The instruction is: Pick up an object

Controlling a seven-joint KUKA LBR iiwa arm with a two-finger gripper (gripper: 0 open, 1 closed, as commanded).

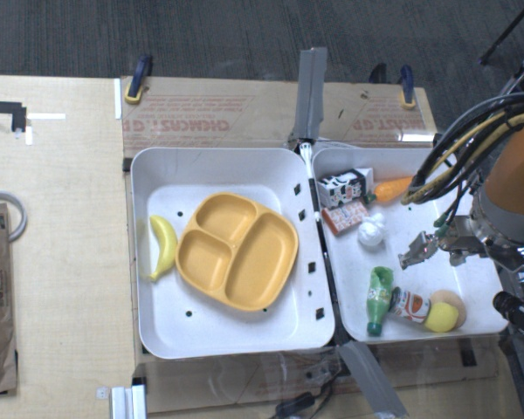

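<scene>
My gripper (422, 251) hangs over the middle of the right bin (480, 326), at the end of the grey arm that comes in from the right. Left of it a white ball (371, 230) lies on the bin floor. Below it lie a green bottle (378, 299), a small red-labelled bottle (410, 305) and a yellow lemon (440, 318) against a tan round fruit (451, 301). At the bin's back sit a cow-patterned box (343, 187), a red box (343, 218) and an orange carrot (391, 188). The gripper touches none of them that I can see.
The left bin (148, 321) holds a yellow divided plate (237, 250) and a banana (163, 246) at its left. Black cables (454, 160) arch over the right bin's far corner. A grey divider bar (312, 85) stands behind the bins.
</scene>
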